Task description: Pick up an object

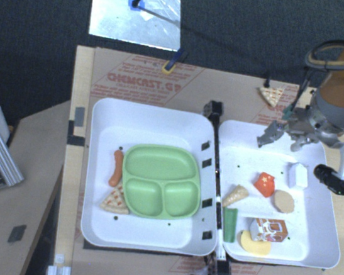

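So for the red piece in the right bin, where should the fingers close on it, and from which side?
The red piece lies alone on the floor of the right bin, apart from the tan round beside it. Probably best taken straight from above, closing across its narrower middle. Its wedge-like outline suggests avoiding the pointed end, where fingers could slip off.
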`<state>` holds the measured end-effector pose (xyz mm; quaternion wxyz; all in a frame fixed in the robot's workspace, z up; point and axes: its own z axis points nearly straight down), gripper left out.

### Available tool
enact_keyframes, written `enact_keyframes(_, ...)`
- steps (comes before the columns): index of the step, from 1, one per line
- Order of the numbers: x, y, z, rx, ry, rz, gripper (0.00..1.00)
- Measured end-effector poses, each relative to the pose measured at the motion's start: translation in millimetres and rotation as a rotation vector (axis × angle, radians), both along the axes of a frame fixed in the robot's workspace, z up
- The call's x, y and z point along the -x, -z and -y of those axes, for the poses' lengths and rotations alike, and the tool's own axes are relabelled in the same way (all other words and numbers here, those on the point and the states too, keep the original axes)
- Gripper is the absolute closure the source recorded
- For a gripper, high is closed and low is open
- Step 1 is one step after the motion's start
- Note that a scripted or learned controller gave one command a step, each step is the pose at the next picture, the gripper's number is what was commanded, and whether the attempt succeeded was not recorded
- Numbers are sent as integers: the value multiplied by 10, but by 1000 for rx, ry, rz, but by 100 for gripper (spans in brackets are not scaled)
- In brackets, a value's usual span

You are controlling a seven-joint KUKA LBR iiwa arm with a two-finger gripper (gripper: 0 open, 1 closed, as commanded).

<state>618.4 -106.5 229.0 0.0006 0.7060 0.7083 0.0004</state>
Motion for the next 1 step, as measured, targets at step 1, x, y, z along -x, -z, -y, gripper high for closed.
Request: enact_keyframes(1,-89,564,27,0,1,-3,0)
